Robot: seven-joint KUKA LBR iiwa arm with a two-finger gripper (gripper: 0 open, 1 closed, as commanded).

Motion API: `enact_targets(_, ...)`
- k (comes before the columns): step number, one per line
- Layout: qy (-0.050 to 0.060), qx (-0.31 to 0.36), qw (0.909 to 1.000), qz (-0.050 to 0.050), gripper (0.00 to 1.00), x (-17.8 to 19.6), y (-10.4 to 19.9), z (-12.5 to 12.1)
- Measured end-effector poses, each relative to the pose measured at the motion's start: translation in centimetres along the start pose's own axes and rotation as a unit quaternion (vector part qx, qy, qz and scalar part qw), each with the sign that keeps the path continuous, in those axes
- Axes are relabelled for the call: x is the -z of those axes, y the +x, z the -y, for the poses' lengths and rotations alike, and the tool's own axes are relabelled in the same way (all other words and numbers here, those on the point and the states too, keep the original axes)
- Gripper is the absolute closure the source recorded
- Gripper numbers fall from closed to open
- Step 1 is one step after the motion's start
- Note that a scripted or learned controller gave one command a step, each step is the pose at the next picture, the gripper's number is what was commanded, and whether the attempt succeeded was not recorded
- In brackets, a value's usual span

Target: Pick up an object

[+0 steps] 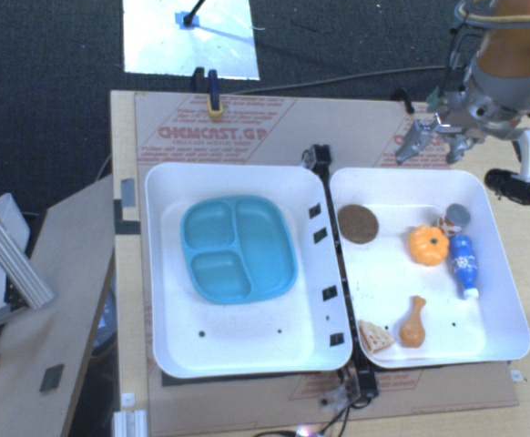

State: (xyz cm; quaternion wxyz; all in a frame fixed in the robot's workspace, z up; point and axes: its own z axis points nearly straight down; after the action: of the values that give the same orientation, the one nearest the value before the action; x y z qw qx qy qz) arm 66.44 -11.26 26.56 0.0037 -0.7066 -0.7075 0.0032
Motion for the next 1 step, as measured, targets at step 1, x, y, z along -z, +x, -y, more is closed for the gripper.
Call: enact_targets(1,-0.006,0.001,1.0,0.001,0.0,0.78,0.04,-0.18)
